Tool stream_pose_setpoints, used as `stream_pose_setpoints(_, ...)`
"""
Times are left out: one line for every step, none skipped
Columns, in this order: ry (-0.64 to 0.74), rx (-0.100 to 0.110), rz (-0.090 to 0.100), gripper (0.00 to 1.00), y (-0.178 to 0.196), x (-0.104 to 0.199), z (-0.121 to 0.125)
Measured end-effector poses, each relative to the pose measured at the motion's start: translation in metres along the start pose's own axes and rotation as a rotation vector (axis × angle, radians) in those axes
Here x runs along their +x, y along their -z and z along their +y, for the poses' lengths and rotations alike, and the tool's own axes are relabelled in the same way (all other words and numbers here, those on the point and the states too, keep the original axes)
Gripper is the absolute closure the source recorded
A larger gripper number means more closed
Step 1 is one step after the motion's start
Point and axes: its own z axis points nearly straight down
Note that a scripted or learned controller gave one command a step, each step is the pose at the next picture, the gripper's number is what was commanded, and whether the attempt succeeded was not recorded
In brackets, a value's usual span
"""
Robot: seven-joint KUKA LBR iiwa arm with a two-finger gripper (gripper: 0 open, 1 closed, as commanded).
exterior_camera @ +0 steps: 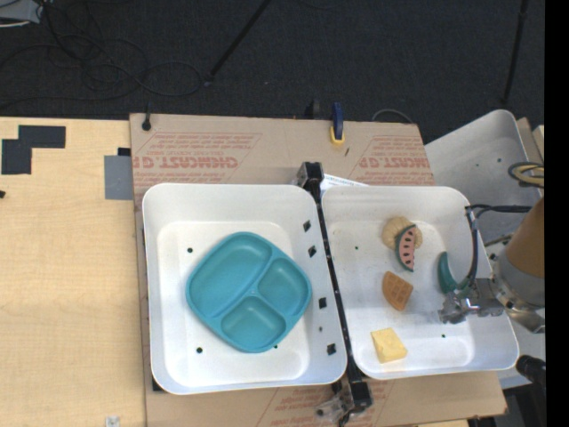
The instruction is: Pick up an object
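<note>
Camera view looks down at a slant on a wooden worktop [62,265] with two shallow white bins sitting side by side on a cardboard sheet [267,149]. The left bin [164,212] has a teal divided plate [248,290] lying flat in the middle, turned a bit diagonal, three compartments visible.

The right bin [356,212] is where the small stuff is. Near the middle there's a watermelon slice toy [408,247] lying partly over a tan round piece [394,231], the two touching. Just below them is an orange-brown chunk [397,290], close but apart. Further toward the front of the bin sits a pale yellow block [388,345], on its own. Over by the right wall there's a teal curved piece [444,272], standing more or less along the wall.

The arm [533,247] comes in from the right, and the gripper [460,310] is down low inside the right bin near its right wall, just below the teal curved piece and very near it. Can't make out whether they touch. Honestly the gripper end is just a small metallic clump at this angle, so whether it's clamped on anything or spread apart I can't tell. Nothing is clearly sitting in its grasp.

A blue and yellow clamp [337,123] sits at the back edge of the cardboard.
</note>
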Motion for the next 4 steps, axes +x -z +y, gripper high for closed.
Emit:
stream_pose_setpoints(0.002,-0.005,-0.004,1.0,-0.034,0.061,0.002)
stream_pose_setpoints(-0.004,-0.002,0.0,1.0,-0.023,0.058,0.001)
stream_pose_setpoints(-0.001,-0.005,-0.004,1.0,-0.012,0.013,0.023)
stream_pose_setpoints(-0.001,-0.001,-0.001,1.0,-0.021,-0.001,0.0)
